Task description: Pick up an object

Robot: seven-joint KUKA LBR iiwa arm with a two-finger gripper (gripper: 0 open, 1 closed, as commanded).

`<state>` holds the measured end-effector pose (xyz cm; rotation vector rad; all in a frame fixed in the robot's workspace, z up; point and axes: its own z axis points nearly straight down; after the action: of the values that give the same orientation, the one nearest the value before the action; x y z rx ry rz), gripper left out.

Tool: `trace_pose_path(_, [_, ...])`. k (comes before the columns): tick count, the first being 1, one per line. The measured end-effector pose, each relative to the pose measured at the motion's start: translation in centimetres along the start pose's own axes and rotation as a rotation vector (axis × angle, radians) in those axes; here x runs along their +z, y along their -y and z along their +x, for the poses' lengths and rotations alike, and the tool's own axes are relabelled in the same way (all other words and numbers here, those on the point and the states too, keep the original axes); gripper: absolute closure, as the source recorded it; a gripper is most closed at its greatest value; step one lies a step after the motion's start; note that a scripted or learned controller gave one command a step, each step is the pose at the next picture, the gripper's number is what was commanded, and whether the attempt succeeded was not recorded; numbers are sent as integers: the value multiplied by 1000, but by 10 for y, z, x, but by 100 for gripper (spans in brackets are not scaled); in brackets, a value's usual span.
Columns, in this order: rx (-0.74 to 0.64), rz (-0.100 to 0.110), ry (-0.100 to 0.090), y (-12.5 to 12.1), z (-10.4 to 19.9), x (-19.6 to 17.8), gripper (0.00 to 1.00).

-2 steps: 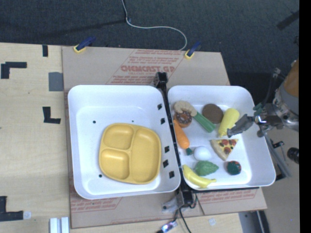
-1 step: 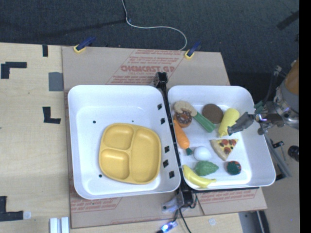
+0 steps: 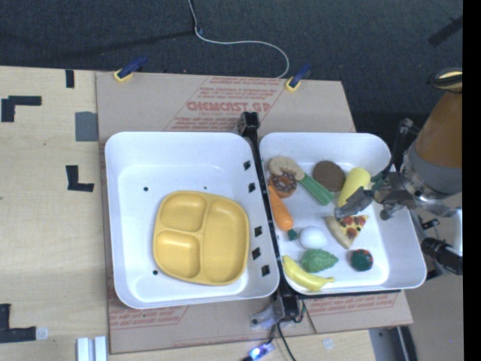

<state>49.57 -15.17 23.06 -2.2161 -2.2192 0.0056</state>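
Reaches in from the right, end effector (image 3: 353,207) low over the right bin (image 3: 402,265), just above the pizza slice (image 3: 346,230). Cannot tell its state.

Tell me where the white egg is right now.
The white egg lies in the right bin, near its middle toward the front, between the carrot on its left and the pizza slice on its right, just above the green leafy piece.
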Motion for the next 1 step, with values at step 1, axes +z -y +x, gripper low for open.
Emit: trace_pose_path(1, [0,2,-1,0,6,64,0])
